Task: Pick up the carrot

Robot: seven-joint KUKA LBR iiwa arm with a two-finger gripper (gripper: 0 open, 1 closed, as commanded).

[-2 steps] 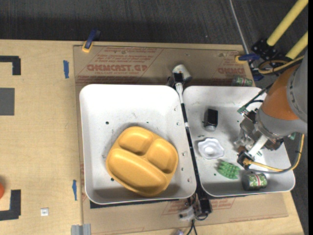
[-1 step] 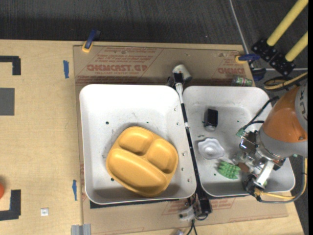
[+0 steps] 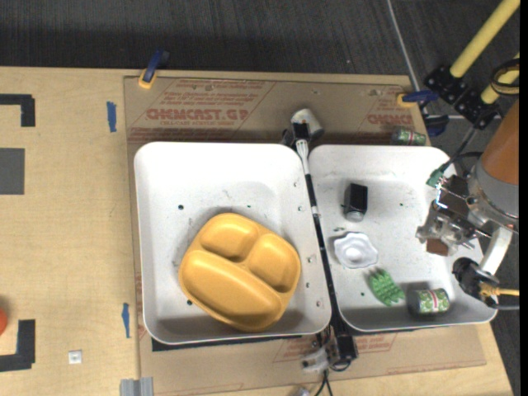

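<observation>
My gripper [image 3: 443, 228] hangs over the right side of the right bin [image 3: 388, 165], close to its right wall. The grey wrist with its orange band [image 3: 505, 151] rises behind it. A small reddish-brown patch [image 3: 436, 241] shows at the gripper's lower end; I cannot tell whether it is the carrot or part of the tool. On the right bin's floor lie a black block [image 3: 355, 199], a crumpled white piece [image 3: 354, 249], a green knobbly toy [image 3: 384, 288] and a green can [image 3: 430, 300] on its side.
A big yellow bread-shaped object [image 3: 239, 269] covers much of the left bin [image 3: 165, 180]. A divider rail [image 3: 313, 221] runs between the bins. Cables and a yellow pole [image 3: 487, 31] stand at the back right. A red-orange object [image 3: 2, 320] peeks in at the far left edge.
</observation>
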